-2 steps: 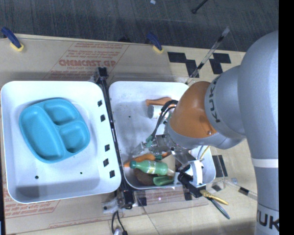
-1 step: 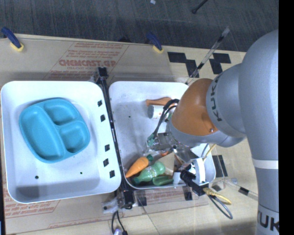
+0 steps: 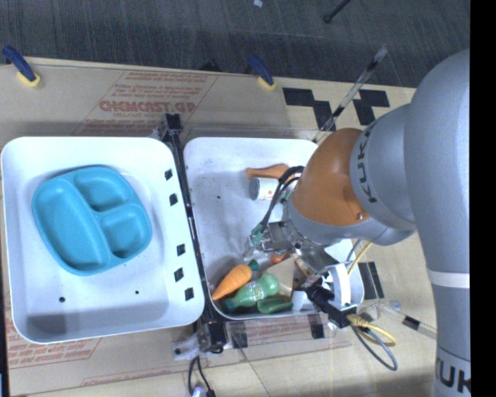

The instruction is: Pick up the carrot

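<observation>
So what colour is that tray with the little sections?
Light blue. The divided tray sits in the left bin, plain in the camera view.

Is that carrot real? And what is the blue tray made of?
The carrot looks like a plastic toy: its orange skin is smooth and even, with a solid green top. The blue tray seems to be moulded plastic too, matte with soft rounded dividers and one flat colour. Neither can be told for sure from this view.
</observation>
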{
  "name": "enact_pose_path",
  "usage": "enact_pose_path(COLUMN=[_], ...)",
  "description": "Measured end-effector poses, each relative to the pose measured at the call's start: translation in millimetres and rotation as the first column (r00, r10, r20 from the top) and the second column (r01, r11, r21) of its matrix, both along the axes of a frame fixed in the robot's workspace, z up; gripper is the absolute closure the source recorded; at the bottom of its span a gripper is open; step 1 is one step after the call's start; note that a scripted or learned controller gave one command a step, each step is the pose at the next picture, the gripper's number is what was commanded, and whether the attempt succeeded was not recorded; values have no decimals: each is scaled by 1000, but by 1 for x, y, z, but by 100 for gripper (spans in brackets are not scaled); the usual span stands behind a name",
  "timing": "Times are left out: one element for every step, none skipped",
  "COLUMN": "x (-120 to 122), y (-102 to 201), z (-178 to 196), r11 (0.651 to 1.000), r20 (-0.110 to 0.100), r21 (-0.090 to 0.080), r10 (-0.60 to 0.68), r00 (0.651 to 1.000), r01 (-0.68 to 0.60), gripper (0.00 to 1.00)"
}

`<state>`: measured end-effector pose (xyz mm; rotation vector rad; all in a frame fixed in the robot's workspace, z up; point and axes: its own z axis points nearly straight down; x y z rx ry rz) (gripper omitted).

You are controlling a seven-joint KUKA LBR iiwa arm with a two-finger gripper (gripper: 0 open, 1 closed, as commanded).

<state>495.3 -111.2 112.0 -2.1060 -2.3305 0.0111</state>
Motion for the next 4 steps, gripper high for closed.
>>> enact_pose_path(x=[0, -18, -17, -16], y=[0, 11, 11, 11], z=[0, -20, -10, 0], r11=[1000, 997, 996, 995], r20=[0, -1, -1, -3], r21=[0, 9, 8, 7], r10=[0, 71, 85, 100], r00=[1000, 998, 996, 995], r01=[0, -70, -85, -100], gripper=[0, 0, 100, 100])
